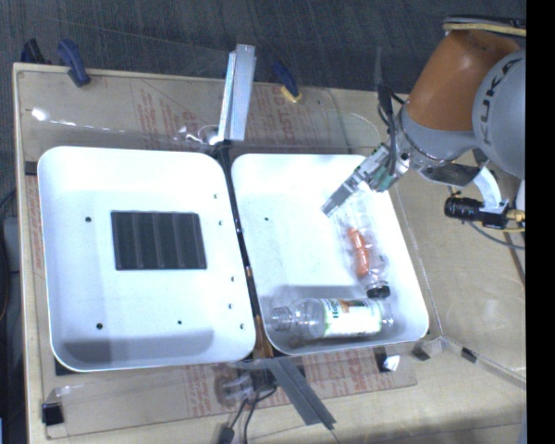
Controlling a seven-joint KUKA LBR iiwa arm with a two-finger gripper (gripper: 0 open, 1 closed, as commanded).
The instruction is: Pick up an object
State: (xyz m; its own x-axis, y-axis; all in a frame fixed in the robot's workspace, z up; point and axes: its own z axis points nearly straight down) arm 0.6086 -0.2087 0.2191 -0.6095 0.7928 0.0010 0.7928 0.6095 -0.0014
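Observation:
In the right bin (287,248) lie two clear plastic bottles. One bottle (331,317) rests on its side along the bin's front wall, with a white and green label. The other bottle (362,245), with orange contents and a black cap, lies along the right wall, pointing front to back. My gripper (338,200) hangs over the right bin's back right part, just above the far end of the orange bottle. I see nothing between its fingers. The arm reaches in from the right, with its orange band (449,77) high at the right edge.
The left bin (65,248) holds a dark ribbed rectangular block (158,240). A grey metal post (237,91) stands behind the seam of the two bins. Blue clamps (72,63) grip the bench's back edge. A black cable fitting (472,210) sticks out beside the arm.

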